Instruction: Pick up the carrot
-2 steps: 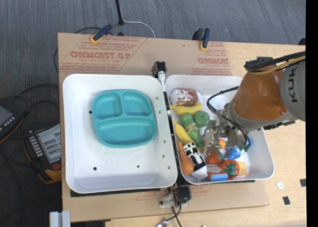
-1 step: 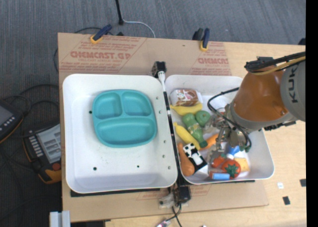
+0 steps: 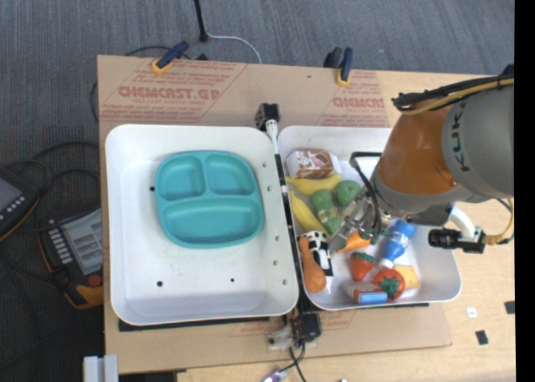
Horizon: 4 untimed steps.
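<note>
The carrot (image 3: 312, 272) is a short orange piece lying near the front left corner of the right bin (image 3: 435, 292), next to a black-and-white toy (image 3: 316, 246). My gripper (image 3: 351, 227) hangs low over the middle of that bin, among the toys, up and to the right of the carrot. A small orange bit (image 3: 359, 241) shows just below the gripper; what it belongs to is unclear. The grey arm with its orange band (image 3: 418, 163) covers the bin's back right part.
The right bin also has a yellow banana (image 3: 306, 207), green fruits (image 3: 345, 194), a brown packet (image 3: 312, 163), a blue-and-white bottle (image 3: 393, 241) and red toys (image 3: 362, 265). The left bin (image 3: 134, 288) holds a teal divided plate (image 3: 210, 197).
</note>
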Each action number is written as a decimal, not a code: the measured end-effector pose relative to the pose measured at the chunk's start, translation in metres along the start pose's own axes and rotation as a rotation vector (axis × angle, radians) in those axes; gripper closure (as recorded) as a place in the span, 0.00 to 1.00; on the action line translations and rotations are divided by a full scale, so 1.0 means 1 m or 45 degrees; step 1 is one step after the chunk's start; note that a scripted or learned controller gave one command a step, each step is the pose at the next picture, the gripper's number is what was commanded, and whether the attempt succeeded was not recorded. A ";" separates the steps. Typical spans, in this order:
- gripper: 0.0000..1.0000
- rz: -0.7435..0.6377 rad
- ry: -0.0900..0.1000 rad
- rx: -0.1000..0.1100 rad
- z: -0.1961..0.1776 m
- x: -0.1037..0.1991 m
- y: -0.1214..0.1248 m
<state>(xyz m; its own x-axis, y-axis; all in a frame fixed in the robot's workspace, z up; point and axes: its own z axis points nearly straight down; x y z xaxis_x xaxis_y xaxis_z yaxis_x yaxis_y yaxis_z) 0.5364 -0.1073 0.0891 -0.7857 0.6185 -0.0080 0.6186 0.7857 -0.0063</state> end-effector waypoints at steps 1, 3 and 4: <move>1.00 0.004 -0.004 -0.010 -0.010 -0.001 0.004; 0.00 -0.259 -0.017 -0.020 -0.001 0.005 -0.010; 1.00 -0.259 -0.012 -0.020 -0.010 0.005 -0.009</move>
<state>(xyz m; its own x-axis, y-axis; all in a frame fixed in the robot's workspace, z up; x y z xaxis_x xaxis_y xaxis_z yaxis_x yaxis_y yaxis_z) 0.5269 -0.1110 0.0996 -0.8944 0.4469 -0.0174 0.4468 0.8946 0.0071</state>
